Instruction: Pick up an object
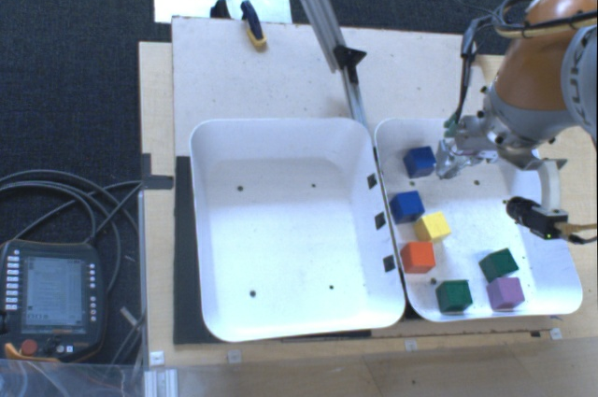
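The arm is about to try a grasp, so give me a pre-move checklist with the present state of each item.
1. Target within reach: ok. The gripper hangs over the right bin, beside the upper blue cube.
2. Nothing already between the fingers: cannot tell; the wrist hides them.
3. Target stands apart from its neighbours: ok. The upper blue cube has bare floor all around it.
4. Other cubes free to grasp: not ok for three. The lower blue cube, yellow cube and orange cube sit bunched together.
5. Bin wall clearance: cannot tell; the upper blue cube sits near the bin's left wall.
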